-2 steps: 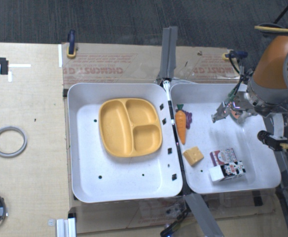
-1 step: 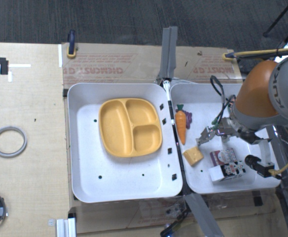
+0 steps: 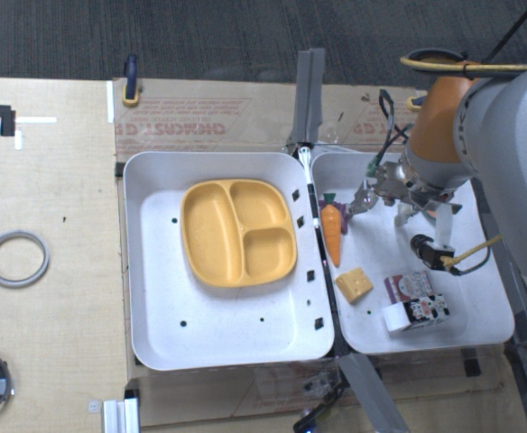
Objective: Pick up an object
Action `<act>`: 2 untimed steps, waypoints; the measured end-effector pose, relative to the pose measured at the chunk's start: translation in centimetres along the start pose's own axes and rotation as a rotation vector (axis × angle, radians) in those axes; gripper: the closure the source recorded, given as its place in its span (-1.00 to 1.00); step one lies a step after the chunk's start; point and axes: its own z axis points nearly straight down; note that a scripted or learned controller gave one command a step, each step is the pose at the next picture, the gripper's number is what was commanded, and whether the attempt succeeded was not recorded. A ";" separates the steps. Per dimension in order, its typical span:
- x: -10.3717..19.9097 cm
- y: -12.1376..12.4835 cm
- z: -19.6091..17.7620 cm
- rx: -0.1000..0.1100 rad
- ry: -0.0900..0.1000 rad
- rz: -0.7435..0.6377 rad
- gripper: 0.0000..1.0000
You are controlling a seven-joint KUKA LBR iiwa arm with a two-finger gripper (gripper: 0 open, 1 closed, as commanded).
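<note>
The grey arm with its orange band [image 3: 437,120] is reaching in from the right of the frame and is hanging over the upper part of the right-hand white bin [image 3: 480,318]. The gripper [image 3: 381,197] is sitting at the arm's lower left end, pointing toward the bin divider; whether it is parted or closed cannot be told from this angle, and nothing is showing in its grasp.

Candidate objects are lying in the right bin. A toy carrot [image 3: 332,233] with a green top is resting along the bin's left wall, just left of and below the gripper. A yellow wedge like a cheese block [image 3: 354,285] is lying just below the carrot. A small printed box [image 3: 414,300] is sitting lower right of the wedge, near the bin's bottom edge.

The left white bin [image 3: 155,332] is holding a yellow divided plate [image 3: 239,233] at centre. On the bench at the frame's left, a roll of grey tape [image 3: 14,258] is lying flat.
</note>
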 end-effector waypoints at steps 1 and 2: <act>1.0 -1.7 -5.9 0.001 0.000 0.142 -1.00; 8.0 1.0 -10.0 0.001 0.000 0.173 -1.00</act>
